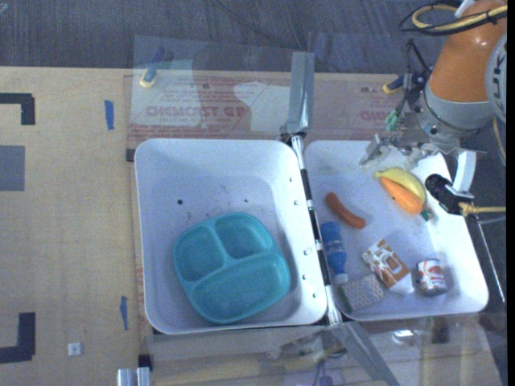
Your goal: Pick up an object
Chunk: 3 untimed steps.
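Hovering at right bin (475,292) back corner, gripper (394,145) stood just beside banana (405,182); claw state could not be told; banana looked light, smooth, likely slippery; best pinched across middle

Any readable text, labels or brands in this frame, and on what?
Red print on the cardboard strip behind the bins: blurred, not readable.
Small carton in the right bin: printed pattern, too small to read.
Can: label too small to read.
Nothing else carries legible text.
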Each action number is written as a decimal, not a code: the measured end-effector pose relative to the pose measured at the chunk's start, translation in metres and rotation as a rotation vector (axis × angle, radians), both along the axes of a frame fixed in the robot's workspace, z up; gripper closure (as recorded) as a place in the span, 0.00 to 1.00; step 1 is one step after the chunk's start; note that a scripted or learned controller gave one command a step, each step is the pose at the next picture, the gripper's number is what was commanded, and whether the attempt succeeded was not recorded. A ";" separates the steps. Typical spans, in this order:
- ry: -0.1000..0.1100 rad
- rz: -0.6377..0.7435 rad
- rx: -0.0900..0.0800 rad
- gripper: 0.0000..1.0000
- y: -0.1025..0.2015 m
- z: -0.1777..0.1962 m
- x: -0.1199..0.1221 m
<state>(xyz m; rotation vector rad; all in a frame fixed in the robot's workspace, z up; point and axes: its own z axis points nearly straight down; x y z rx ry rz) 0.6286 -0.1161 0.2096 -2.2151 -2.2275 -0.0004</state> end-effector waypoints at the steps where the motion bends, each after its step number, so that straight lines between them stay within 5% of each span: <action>1: -0.001 -0.231 0.000 0.00 -0.058 -0.106 0.008; 2: -0.019 -0.225 0.008 0.00 -0.090 -0.111 0.015; 3: -0.025 -0.223 -0.001 1.00 -0.092 -0.099 0.016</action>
